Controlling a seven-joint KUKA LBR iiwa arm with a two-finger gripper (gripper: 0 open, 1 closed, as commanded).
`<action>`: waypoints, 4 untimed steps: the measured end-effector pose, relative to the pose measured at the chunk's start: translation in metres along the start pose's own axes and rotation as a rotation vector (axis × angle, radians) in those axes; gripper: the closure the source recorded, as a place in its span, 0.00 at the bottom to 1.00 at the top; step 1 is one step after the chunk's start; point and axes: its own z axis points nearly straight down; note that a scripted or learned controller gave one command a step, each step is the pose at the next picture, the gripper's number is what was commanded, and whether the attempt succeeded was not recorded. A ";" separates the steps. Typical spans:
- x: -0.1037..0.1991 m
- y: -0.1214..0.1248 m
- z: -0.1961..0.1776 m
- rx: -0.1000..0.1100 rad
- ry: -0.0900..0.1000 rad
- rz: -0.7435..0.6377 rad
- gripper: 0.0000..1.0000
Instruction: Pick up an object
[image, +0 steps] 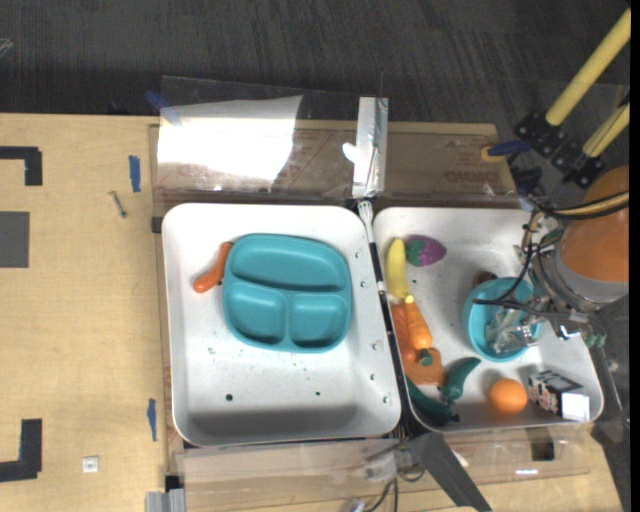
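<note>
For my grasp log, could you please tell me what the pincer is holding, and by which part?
It cannot be told: the pincer sits down inside the small round teal plastic bowl in the right white bin.

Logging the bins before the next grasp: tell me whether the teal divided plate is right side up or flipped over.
Right side up. The teal divided plate lies flat in the left bin, and its three recessed compartments face the camera.
</note>
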 end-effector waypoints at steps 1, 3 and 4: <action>-0.013 -0.023 -0.197 0.000 0.001 -0.332 1.00; -0.043 0.037 -0.147 -0.008 0.009 -0.309 0.00; 0.000 0.057 -0.015 -0.014 0.016 -0.359 0.00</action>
